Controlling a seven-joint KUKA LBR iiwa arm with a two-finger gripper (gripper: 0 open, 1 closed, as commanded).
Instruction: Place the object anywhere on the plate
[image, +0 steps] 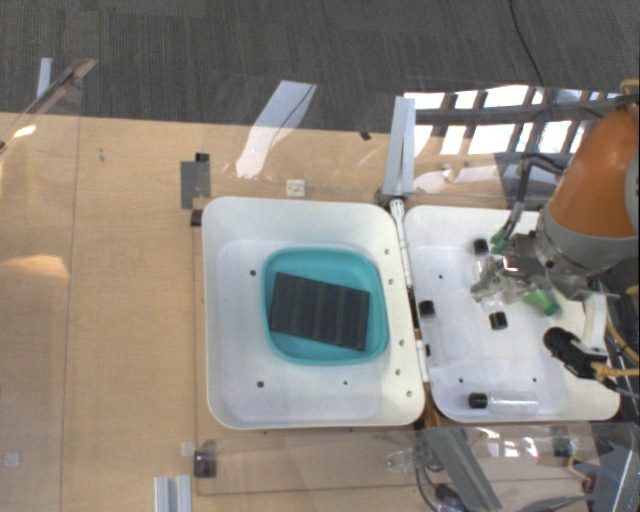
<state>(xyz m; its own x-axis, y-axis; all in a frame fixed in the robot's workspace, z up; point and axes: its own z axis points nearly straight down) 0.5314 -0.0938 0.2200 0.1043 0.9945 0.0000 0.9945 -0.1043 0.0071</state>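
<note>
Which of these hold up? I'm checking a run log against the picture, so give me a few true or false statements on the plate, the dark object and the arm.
1. The teal plate sits in the left bin. True.
2. The dark ribbed rectangular object lies on the plate. True.
3. The arm hangs over the left bin. False: it is over the right bin.
4. The plate is round and red. False: it is teal with rounded corners.
5. The dark object lies on the right bin's floor. False: it rests on the plate.

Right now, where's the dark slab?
The dark slab lies flat on the teal plate in the left bin, left of the divider, well away from the gripper over the right bin.
</note>
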